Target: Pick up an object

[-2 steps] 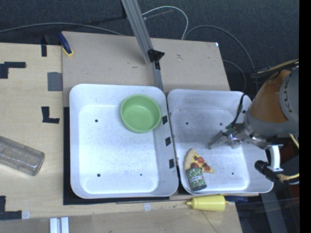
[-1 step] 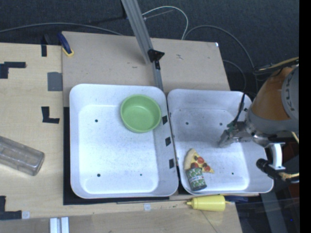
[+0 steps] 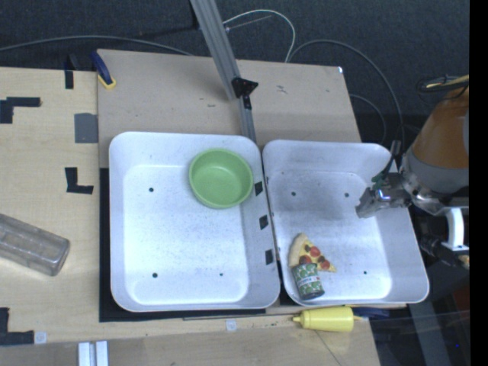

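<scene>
Nearest candidates for the pick are two small things in the right white bin [image 3: 396, 280], down near its front-left corner: a flat pizza-slice toy, yellow with red spots [image 3: 309, 252], and a small green can with a dark label [image 3: 309, 280] lying on its side. The two are touching, the can just in front of the slice.

The gripper [image 3: 371, 201] sits over the right edge of that same bin, well apart from both items and holding nothing. Can't make out how the tool is set from this angle, too small and blurry.

If I were going for it, I'd take the can. It's got some body to squeeze, while the slice looks too flat against the floor to get under. Come straight down over the can's middle, spanning its short width so it doesn't roll out, and watch the bin wall and the slice right beside it. Probably the main risk is nudging both things into the corner.

Counting everything else:
- two white bins, side by side
- one light green plastic bowl [image 3: 220, 178] in the left white bin [image 3: 130, 280], upright, near the back
- one yellow squeeze bottle [image 3: 329, 319] lying on the bench just in front of the right bin
- one clear plastic cylinder [image 3: 30, 245] off to the far left on the bench
</scene>
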### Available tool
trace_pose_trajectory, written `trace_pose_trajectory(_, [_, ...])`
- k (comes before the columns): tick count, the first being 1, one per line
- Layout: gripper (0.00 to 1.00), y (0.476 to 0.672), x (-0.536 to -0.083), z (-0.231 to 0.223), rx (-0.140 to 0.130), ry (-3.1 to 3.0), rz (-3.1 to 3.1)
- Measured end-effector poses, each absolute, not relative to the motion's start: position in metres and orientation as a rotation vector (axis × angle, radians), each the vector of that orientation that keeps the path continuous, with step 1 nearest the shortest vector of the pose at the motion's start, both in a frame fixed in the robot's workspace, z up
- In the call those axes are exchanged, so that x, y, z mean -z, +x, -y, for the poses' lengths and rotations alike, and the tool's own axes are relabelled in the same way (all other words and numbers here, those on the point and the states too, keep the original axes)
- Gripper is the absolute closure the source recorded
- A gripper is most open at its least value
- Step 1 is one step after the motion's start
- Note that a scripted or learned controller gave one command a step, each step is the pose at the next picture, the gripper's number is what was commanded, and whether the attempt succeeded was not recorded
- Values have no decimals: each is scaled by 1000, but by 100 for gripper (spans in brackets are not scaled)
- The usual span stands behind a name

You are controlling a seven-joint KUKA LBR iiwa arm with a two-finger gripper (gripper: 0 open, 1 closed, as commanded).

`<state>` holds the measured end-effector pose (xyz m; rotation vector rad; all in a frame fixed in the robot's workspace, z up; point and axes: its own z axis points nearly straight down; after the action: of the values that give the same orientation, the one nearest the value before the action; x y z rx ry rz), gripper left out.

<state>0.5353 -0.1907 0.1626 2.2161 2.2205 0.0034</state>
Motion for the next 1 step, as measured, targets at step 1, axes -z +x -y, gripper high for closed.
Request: trace_pose_trajectory(1, [100,535,-226,192,-4,2215,-2220])
